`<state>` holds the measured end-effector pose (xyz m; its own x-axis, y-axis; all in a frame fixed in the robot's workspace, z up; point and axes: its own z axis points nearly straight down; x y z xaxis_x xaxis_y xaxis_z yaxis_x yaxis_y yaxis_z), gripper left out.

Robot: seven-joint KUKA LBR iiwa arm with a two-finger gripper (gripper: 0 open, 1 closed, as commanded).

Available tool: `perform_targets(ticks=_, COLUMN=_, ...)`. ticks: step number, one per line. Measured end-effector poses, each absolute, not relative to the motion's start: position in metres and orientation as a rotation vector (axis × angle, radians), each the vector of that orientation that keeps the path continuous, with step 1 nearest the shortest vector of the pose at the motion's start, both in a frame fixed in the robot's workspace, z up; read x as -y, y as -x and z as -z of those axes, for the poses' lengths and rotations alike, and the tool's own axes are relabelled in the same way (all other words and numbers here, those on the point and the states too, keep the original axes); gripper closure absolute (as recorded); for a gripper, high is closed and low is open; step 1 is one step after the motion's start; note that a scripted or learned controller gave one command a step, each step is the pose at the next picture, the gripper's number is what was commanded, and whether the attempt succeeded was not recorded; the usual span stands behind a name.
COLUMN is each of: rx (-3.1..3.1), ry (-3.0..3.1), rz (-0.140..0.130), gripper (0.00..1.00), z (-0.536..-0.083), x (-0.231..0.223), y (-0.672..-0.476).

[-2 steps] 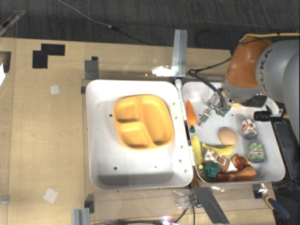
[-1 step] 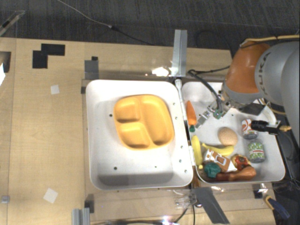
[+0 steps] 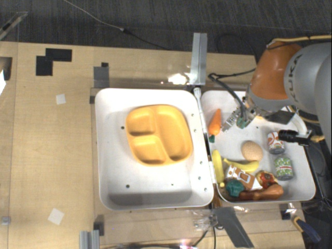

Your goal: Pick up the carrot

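two shallow white bins sit side by side on the wooden bench (image 3: 46, 154). the left bin (image 3: 111, 191) carries a yellow divided plate (image 3: 156, 134), lying about in its middle, slightly toward the far edge.

the right bin (image 3: 306, 191) holds the small items. the carrot (image 3: 215, 122) lies near the bin's left edge, toward the far left corner, orange body with a bit of green at its near end, tilted a little off the edge line. the gripper (image 3: 236, 119) hangs just beside the carrot on its right, apart from it as far as the view shows; whether its tips are spread or closed i cannot tell. the grey arm (image 3: 306, 82) with its orange band (image 3: 272, 74) reaches in over the bin's far right corner.

near the bin's middle rests a tan, egg-shaped item (image 3: 252, 150). a small can (image 3: 275, 142) and a green-patterned can (image 3: 284, 168) stand by the right edge. along the near edge lie a banana (image 3: 244, 165), a yellow corn-like piece (image 3: 217, 167) and a cluster of mixed toy foods (image 3: 254, 185), too jumbled to name.
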<state>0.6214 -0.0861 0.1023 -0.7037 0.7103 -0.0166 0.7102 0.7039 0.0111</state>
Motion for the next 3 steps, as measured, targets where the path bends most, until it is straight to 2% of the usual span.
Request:
perform_targets(ticks=1, rx=-2.884, ry=-1.2, rz=-0.005, gripper=0.0, z=-0.102, x=0.086, y=-0.621)
perform_targets(ticks=2, rx=-2.889, ry=-1.19, rz=-0.009, gripper=0.0, z=-0.09, x=0.087, y=-0.589)
perform_targets(ticks=3, rx=-2.554, ry=-1.811, rz=-0.01, gripper=0.0, z=-0.089, x=0.09, y=-0.641)
